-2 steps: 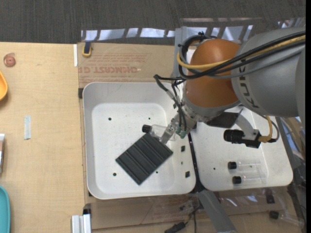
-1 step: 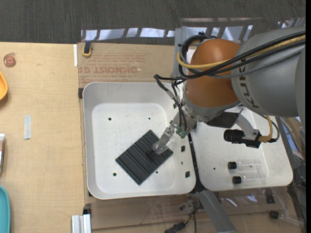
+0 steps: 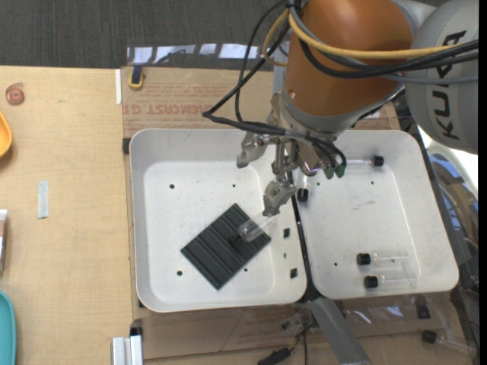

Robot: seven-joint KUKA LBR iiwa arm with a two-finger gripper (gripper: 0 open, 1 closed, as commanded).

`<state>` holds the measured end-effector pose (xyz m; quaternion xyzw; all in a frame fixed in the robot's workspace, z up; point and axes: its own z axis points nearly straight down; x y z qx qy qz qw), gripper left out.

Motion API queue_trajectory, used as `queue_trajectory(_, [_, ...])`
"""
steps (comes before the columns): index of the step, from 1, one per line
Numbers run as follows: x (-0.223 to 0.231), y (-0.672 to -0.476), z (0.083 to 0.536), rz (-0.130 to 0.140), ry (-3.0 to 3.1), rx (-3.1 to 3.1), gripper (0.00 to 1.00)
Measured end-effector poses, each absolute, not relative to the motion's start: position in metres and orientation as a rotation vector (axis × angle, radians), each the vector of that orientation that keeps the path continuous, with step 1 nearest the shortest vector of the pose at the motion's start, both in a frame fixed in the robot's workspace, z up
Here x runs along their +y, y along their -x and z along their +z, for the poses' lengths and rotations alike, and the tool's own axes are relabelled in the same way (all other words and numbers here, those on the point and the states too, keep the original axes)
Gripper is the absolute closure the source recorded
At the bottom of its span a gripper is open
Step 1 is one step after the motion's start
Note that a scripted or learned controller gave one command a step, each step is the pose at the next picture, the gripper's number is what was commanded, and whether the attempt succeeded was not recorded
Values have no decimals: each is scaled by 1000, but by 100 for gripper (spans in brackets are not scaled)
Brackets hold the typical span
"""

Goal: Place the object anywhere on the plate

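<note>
Camera view shows a small clear plastic vial with a black cap [image 3: 248, 232] lying on the right part of a dark ribbed rectangular plate [image 3: 221, 249] in the left white bin [image 3: 152, 204]. Two more capped vials [image 3: 380, 261] lie near in the right white bin [image 3: 426, 204], another [image 3: 365, 160] far. Whether the gripper [image 3: 274, 200] above the plate's right edge is parted or closed cannot be told

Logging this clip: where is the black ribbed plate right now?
The black ribbed plate lies tilted on the floor of the left bin, toward its right half, just below the gripper, with a small clear object on its upper corner.
</note>
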<state>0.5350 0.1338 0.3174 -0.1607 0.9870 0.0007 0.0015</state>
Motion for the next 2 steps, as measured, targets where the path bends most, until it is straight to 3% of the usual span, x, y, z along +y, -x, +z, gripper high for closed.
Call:
queue_trajectory(1, [133,-537,326,5,495,3097,100])
queue_trajectory(2, [142,-609,261,3,557,3089,100])
